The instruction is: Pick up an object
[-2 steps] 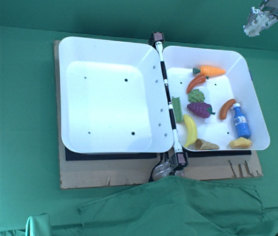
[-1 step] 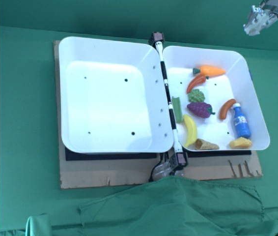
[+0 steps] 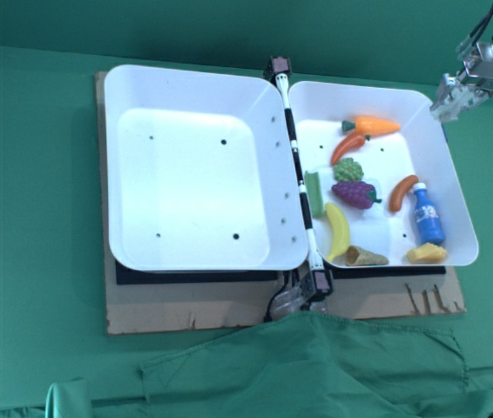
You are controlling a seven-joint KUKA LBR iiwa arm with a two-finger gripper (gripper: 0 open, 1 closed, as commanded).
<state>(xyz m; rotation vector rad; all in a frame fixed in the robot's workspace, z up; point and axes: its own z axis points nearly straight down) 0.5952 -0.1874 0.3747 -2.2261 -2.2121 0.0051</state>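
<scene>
Gripper (image 3: 452,103) hangs outside right bin (image 3: 445,159), top-rt corner; claw state — can't tell. Toys untouched, e.g. carrot (image 3: 374,126). Whole pick left, I reckon.

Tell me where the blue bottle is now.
The blue bottle lies in the right bin, near its right wall toward the front, between the sausage and the yellow wedge.
</scene>
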